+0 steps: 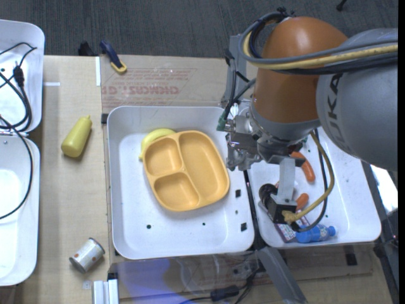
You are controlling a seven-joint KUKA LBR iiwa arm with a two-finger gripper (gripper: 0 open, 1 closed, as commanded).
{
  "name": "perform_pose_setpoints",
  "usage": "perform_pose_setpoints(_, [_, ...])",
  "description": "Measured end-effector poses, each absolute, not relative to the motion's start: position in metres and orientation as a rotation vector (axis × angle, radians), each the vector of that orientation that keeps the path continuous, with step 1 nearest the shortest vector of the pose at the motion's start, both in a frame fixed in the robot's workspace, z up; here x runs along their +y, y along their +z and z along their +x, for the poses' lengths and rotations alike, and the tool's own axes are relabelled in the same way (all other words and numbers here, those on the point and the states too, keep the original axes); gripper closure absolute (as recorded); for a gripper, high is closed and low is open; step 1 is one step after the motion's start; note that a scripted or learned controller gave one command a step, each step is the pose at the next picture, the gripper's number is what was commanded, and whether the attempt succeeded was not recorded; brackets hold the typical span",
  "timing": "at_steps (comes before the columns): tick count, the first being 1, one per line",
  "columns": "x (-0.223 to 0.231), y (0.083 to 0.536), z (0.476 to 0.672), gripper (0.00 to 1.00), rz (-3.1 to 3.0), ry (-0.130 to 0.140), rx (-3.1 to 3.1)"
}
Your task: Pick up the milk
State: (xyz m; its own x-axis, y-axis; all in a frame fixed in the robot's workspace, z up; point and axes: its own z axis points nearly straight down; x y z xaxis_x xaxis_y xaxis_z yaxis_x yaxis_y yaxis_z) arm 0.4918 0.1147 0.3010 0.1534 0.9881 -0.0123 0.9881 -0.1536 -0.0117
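My gripper [240, 156] hangs low over the wall between the two bins, at the right rim of the left bin [126, 233]. The arm's orange band and grey wrist cover most of the right bin [364, 223]. I cannot pick out the milk with certainty. A small blue bottle [316, 234] lies at the front of the right bin, next to a flat printed packet [288, 232]. Two orange carrot-like pieces [308, 170] [302, 199] lie behind them.
A yellow divided plate [185, 168] lies in the left bin with a yellow-green fruit [154, 136] tucked behind it. On the bench left of the bins lie a yellow squeeze bottle [76, 137] and a small can [87, 254]. A blue-and-yellow tool [112, 57] lies on the cardboard at the back.
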Motion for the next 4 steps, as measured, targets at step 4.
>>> perform_pose_setpoints(4, [0.228,0.239,0.477,1.00,-2.666,0.012,-1.662])
